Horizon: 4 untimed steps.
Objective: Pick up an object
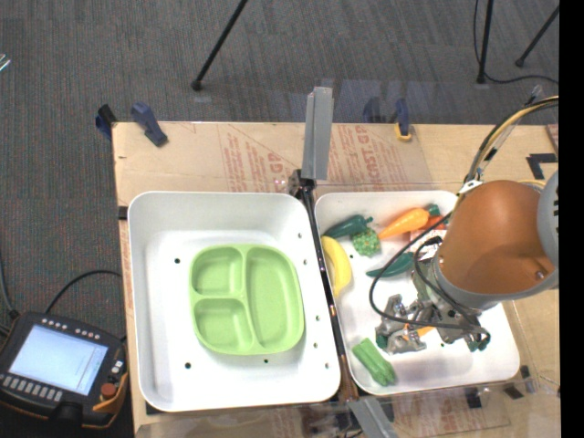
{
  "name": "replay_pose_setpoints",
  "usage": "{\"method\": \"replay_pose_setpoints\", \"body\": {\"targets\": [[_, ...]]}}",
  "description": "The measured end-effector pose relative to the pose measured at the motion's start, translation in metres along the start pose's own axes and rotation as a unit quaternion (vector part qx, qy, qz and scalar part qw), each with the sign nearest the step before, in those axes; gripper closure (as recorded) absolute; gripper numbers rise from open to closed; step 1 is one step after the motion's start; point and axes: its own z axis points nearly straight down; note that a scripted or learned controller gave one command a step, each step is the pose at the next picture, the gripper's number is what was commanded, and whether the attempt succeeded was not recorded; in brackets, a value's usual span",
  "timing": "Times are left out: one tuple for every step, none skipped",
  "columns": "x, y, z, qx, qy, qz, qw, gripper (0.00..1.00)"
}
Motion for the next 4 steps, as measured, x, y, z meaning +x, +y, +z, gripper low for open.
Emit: {"method": "replay_pose_setpoints", "body": {"targets": [[-0.021, -0.016, 0.051, 0.0, -0.003, 0.183, 0.9831, 1.0], [-0.022, -0.016, 0.05, 0.001, -0.004, 0.182, 0.9832, 0.0], [-0.066, -0.023, 0.049, 0.001, -0.006, 0.178, 0.984, 0.0], [0.002, -0.01, 0.047, 0.002, -0.011, 0.202, 0.9794, 0.0]]}}
